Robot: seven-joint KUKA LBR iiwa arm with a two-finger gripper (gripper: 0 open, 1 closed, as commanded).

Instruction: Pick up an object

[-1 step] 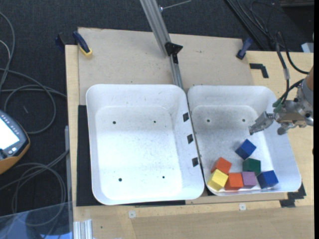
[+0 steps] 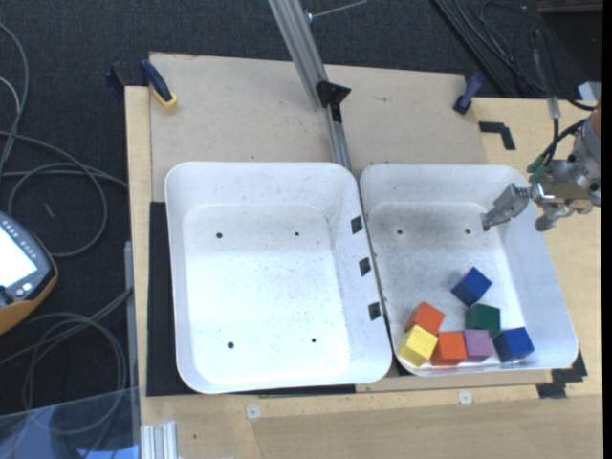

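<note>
The gripper (image 2: 524, 210), spread and holding nothing, should descend squarely over 1 isolated blue cube (image 2: 471, 286).

Both of my bins (image 2: 191, 256) are white, speckled with dark scuffs. The blocks are two blue (image 2: 471, 286), two orange (image 2: 427, 317), green (image 2: 484, 316), yellow (image 2: 418, 343) and pink (image 2: 478, 344).

The wooden bench (image 2: 239, 113) bears two white bins (image 2: 186, 256) side by side.
</note>
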